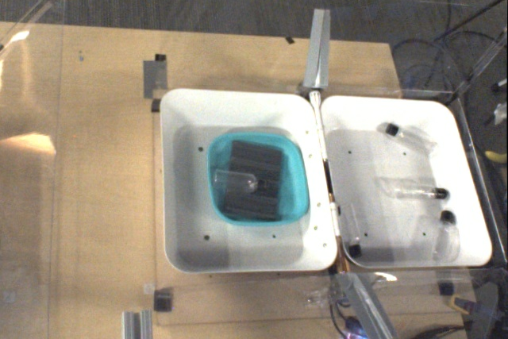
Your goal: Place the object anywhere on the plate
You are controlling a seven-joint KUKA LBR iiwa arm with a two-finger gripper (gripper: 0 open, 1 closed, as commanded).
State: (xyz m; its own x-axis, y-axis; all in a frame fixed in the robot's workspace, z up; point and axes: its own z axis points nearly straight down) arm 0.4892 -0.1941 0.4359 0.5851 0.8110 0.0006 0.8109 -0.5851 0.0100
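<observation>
A teal square plate (296,185) sits in the middle of the left white bin (182,171). A dark ridged block (262,163) covers most of the plate's inside. A small clear plastic piece (235,181) lies on the block's left part, within the plate's rim. In the right bin (468,171) lie clear tube-like items with black ends: one at the back (392,129), one across the middle (413,190), and one near the right wall (448,217).
A small black piece (353,250) lies in the right bin's front left corner. A grey metal bar (317,52) stands behind the seam between the bins. Cables run along the floor at the right (468,36). Bare wooden bench (79,171) stretches left of the bins.
</observation>
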